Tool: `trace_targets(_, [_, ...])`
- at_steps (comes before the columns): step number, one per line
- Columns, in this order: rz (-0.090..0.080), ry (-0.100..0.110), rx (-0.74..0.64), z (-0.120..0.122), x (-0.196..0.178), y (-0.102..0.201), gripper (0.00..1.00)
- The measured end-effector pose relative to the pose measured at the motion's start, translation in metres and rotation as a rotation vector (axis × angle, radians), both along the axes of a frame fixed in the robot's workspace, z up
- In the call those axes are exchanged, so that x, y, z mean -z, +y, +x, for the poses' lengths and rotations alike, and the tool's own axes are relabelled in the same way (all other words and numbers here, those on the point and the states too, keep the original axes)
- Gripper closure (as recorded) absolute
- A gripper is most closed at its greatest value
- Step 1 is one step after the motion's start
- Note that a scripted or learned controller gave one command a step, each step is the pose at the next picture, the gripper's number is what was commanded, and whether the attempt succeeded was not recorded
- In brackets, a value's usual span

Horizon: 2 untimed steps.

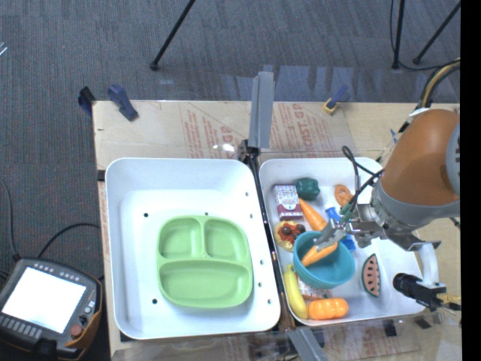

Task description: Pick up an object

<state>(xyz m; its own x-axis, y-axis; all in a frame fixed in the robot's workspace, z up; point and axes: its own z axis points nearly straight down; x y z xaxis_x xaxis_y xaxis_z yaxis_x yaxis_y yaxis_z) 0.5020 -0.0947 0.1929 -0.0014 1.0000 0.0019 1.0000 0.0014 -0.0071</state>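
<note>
Nearest, a pumpkin is lying beside the blue bowl; over that bowl the jaws are apparently clamping an orange carrot. Next: lifting it clear.

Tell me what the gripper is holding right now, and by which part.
Cannot be told for sure: the gripper sits right at an orange carrot-like piece over the blue bowl.

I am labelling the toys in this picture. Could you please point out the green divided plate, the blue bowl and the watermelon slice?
green divided plate (204,271): camera view, on the ridge where its compartments meet.
blue bowl (331,271): camera view, on its front wall.
watermelon slice (370,274): camera view, on its red flesh.
</note>
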Motion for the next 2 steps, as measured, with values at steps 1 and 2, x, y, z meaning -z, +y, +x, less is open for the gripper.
trace_targets(1, [-0.001, -0.001, 0.174, 0.039, 0.009, -0.002, 0.00])
trace_targets(2, [-0.002, -0.008, 0.288, 0.101, 0.094, -0.004, 0.00])
